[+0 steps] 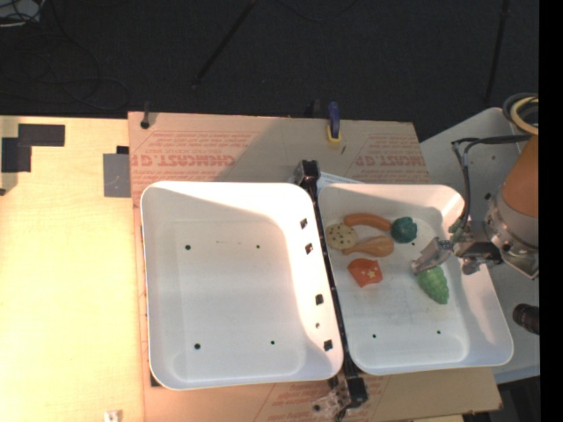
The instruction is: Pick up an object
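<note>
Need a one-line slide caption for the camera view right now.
Gripper poised over the right bin, just above a green toy, with a teal ball and red piece nearby.

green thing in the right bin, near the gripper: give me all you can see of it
The green object is a small, elongated lump with a bumpy, matte surface, possibly a toy vegetable; what it is made of cannot be told. It lies flat on the floor of the right bin, toward that bin's right side, its long axis running from upper left to lower right. The gripper sits just above its upper end, close to or touching it; contact cannot be confirmed. It lies apart from the other items in the bin.
</note>
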